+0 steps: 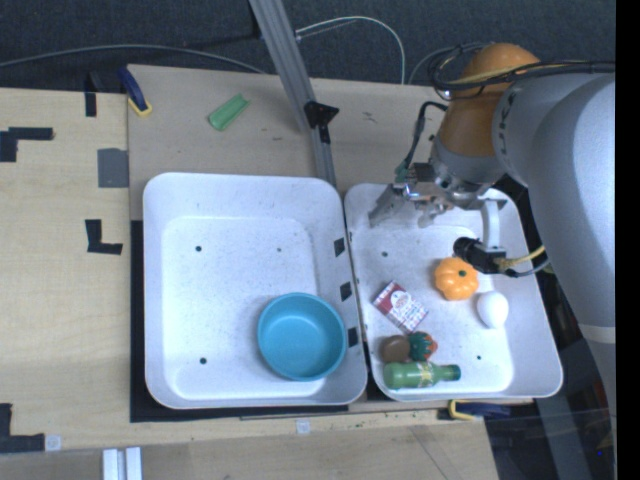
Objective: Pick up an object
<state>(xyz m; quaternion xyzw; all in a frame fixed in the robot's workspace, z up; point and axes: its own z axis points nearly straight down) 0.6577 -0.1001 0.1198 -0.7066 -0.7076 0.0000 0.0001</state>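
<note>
My gripper (405, 214) hangs over the far end of the right bin (530, 363), its two grey fingers spread apart with nothing between them. Below it in that bin lie a small orange pumpkin (455, 278), a white egg (491, 309), a red and white packet (400, 306), a brown and red-green toy (410, 347) and a green bottle (421, 374) on its side. All of these lie nearer the front edge than the gripper, apart from it.
The left bin (170, 268) holds a blue bowl (300, 335) at its front right corner. A grey pole (290, 63) slants across the bench behind the bins. A green block (227, 112) lies on the bench at the back left.
</note>
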